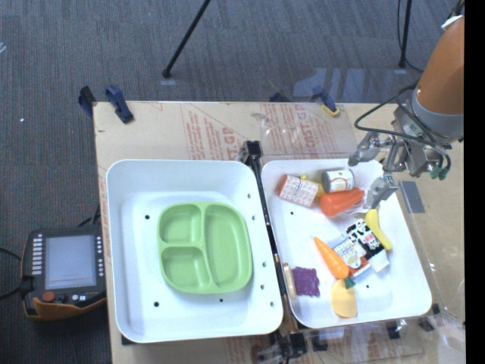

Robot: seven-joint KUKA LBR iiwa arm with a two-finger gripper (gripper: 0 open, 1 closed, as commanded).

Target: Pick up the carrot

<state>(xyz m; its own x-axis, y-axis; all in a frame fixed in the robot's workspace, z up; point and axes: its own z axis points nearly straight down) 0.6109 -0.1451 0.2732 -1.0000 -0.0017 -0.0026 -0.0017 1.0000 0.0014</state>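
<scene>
Carrot [331, 256] between purple block [306, 280] and cow-print box [361, 243]; jaws [384, 174] open above.

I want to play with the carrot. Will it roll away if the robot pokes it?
Probably a bit: the carrot looks round, smooth and tapered, so it may curve sideways. It looks like stiff plastic, likely light. The carton beside it might stop it.

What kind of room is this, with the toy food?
Probably a robot test lab: a robot arm reaches over two white bins of toy food, a control tablet lies on the carpet, and tripod legs stand behind.
</scene>
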